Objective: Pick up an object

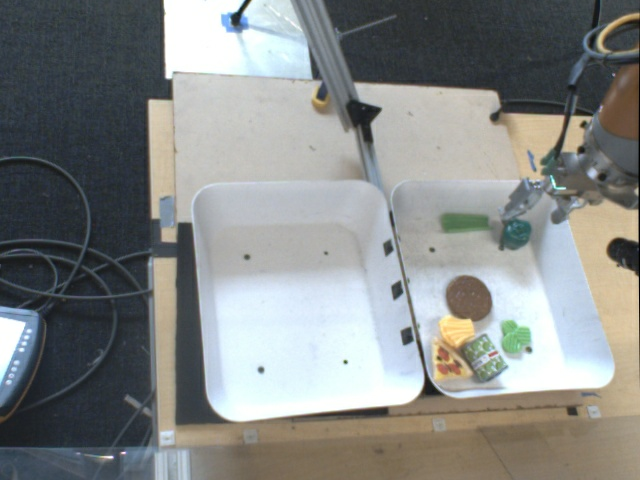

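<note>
- A green brush-like object point(480, 225) is lying in the far part of the right bin point(585, 298): a light green handle pointing left and a darker teal head at its right end.
- The gripper point(527, 203) is hanging just above and to the right of that teal head, apparently touching or almost touching it; whether contact is being made cannot be told from this slanted view.
- Nothing is showing between the fingers point(516, 205), so no hold is being recorded. They appear parted, but the blur here is making that uncertain.
- Nearer in the same bin, a brown disc point(468, 297) is resting mid-floor, and beyond it towards the near edge a yellow block point(456, 330), a green can point(485, 357), a printed packet point(447, 361) and a small green ridged piece point(516, 337) are sitting close together.
- The left bin point(215, 298) is standing alongside, its right wall touching the right bin.
- Risk, as judged: the gripper is sitting off the end of the object, not over its middle, so a closure here is likely to be clipping only the rounded head, which could be slipping out or swinging the handle.
- Risk, as judged: the object is lying close to the far-right wall, so a descending finger could be striking the rim.
</note>
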Action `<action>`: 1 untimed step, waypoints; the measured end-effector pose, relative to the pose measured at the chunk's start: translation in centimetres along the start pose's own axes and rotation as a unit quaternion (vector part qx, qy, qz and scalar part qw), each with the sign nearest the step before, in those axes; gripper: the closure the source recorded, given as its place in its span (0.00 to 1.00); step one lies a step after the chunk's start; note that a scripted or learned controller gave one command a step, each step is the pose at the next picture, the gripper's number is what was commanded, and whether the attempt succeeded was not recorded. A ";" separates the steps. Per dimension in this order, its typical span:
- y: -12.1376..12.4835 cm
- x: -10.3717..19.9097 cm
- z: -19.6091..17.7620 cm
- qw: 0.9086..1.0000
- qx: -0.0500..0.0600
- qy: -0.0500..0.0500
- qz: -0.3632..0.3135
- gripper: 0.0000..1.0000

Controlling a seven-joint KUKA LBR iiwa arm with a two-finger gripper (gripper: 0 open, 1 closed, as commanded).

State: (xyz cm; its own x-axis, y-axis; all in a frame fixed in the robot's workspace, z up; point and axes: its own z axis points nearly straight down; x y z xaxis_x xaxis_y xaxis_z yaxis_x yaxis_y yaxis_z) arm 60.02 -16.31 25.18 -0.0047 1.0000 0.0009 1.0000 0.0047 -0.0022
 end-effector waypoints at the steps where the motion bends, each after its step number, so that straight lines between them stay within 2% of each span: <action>1: 0.1 0.0 -0.2 1.000 -0.002 0.000 0.000 0.00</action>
State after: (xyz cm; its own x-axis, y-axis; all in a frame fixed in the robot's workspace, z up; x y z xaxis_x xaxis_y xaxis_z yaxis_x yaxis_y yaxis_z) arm 60.09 -16.31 25.37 -0.0055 1.0000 0.0001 1.0000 0.0055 0.0010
